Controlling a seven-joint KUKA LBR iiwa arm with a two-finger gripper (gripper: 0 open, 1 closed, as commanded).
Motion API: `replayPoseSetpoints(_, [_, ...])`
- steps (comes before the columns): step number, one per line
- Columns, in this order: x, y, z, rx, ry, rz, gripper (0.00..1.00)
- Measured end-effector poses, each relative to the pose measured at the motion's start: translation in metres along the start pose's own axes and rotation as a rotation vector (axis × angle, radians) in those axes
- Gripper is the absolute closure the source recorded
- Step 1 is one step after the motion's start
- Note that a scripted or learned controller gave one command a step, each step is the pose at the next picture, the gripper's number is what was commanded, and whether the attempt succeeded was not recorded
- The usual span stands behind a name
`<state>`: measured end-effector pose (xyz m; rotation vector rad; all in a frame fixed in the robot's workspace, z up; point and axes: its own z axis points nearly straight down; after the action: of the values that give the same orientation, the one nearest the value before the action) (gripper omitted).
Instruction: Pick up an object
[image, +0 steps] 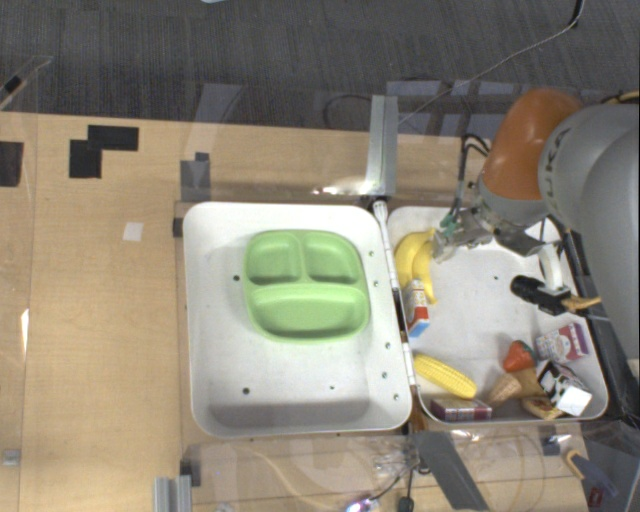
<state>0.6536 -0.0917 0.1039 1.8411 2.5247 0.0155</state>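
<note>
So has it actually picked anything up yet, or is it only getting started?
Nothing looks picked up yet. The gripper is low in the right bin, right beside the banana, so a grab there seems under way, but I can't see anything between its fingers. The corn cob and the other small items lie on the bin floor. Closing on something and lifting it clear is left.

Grey arm (590, 160) reaches in from right, orange band above wrist, bent down over right bin (500, 290); gripper (447, 240) low near bin's back-left corner.
</note>
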Motion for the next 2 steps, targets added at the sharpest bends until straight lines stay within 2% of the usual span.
replayPoseSetpoints(1, [0.021, -0.057, 0.012, 0.004, 0.003, 0.024, 1.00])
replayPoseSetpoints(2, [0.022, -0.090, 0.010, -0.001, 0.000, -0.052, 1.00])
